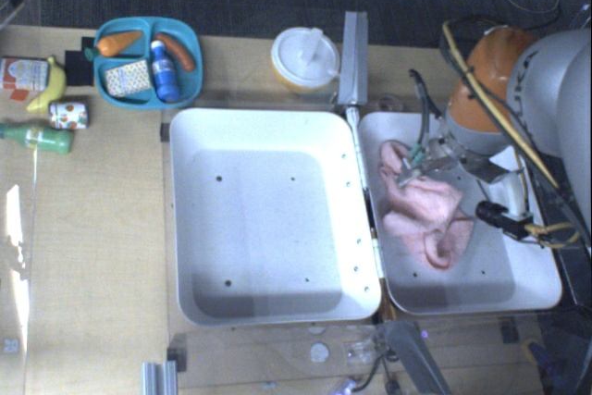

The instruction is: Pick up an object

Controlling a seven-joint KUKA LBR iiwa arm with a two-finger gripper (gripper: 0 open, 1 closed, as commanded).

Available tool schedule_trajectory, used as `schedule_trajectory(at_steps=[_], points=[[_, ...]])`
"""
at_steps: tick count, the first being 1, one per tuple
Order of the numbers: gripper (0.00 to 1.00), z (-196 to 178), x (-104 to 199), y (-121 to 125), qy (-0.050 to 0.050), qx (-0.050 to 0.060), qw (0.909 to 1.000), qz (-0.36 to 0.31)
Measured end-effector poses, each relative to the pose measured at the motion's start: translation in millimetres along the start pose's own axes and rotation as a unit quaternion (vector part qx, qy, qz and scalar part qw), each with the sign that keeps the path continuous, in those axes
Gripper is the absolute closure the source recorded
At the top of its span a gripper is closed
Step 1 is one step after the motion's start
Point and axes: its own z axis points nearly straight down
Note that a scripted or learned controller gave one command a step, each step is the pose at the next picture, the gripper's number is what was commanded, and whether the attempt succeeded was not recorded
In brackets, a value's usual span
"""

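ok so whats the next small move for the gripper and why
Probably a short straight lift. The gripper sits low in the right bin, its tips at the upper left part of the pink cloth, where the fabric is bunched. Whether it grips the cloth I cannot tell; lifting slightly would show that.

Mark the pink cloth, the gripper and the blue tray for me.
pink cloth (424,210), camera view, middle of the bunched fabric.
gripper (413,164), camera view, between the fingertips.
blue tray (191,60), camera view, right rim.

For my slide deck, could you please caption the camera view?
Gripper down on pink cloth in the right bin.
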Motion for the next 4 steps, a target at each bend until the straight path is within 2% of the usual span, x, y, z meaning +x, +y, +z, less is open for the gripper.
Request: schedule_trajectory(at_steps=[1, 2, 3, 4], points=[[1.0, -82, -11, 58, 0.004, 0.007, 0.9842, -0.177], [1.0, -82, -33, 47, 0.005, 0.007, 0.9631, -0.269], [1.0, -80, -41, -3, 0.005, 0.007, 0.9763, -0.216], [1.0, -110, -35, 35, 0.004, 0.006, 0.954, -0.3]])
